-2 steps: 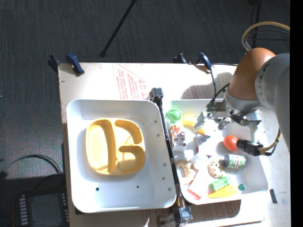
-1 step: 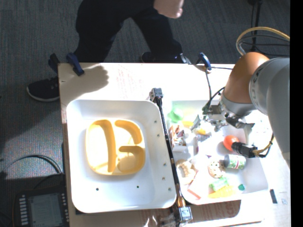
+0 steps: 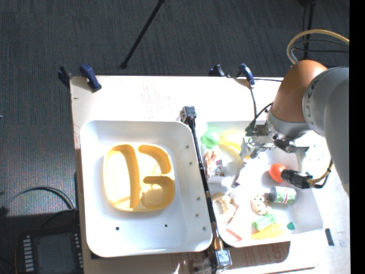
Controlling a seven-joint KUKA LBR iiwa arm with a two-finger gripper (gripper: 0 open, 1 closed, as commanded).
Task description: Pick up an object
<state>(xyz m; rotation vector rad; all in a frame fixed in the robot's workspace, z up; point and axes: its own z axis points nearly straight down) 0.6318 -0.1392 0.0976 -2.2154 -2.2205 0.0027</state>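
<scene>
at the left of the frame i see the left bin [image 3: 91,221] holding a yellow divided tray [image 3: 138,177]. right of centre, the right bin [image 3: 311,218] carries small toys: a green piece [image 3: 211,137], an orange ball [image 3: 277,172], a small can [image 3: 283,196]. the gripper [image 3: 249,149] hangs over the bin's upper part; i cannot tell its state.
</scene>
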